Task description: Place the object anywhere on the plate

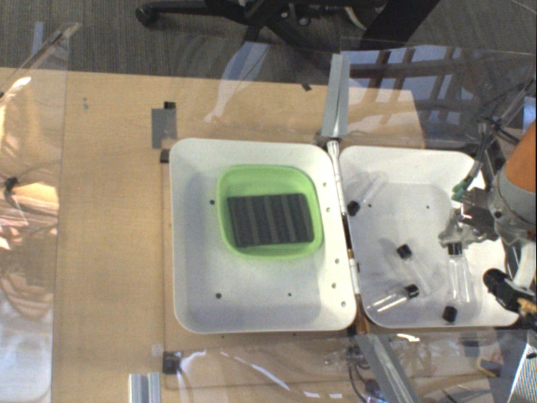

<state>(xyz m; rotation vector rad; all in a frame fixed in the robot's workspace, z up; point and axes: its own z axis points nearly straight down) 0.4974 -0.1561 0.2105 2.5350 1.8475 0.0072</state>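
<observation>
**Pincer over the right bin, plate well to its left**

The pincer hangs low at the right side of the right bin, on the grey arm with its orange band. You cannot tell from this slant whether it is wide or narrow, nor whether anything sits in it. The left bin carries the green plate with a dark ribbed insert. The plate lies well apart from the pincer, across the divider between the bins, so any carry must run leftward. In the right bin lie clear vials with black caps. One vial lies just below the pincer, its long axis running nearly up and down the view. Another vial lies further left, angled across the bin floor. Loose black caps lie between them.
</observation>
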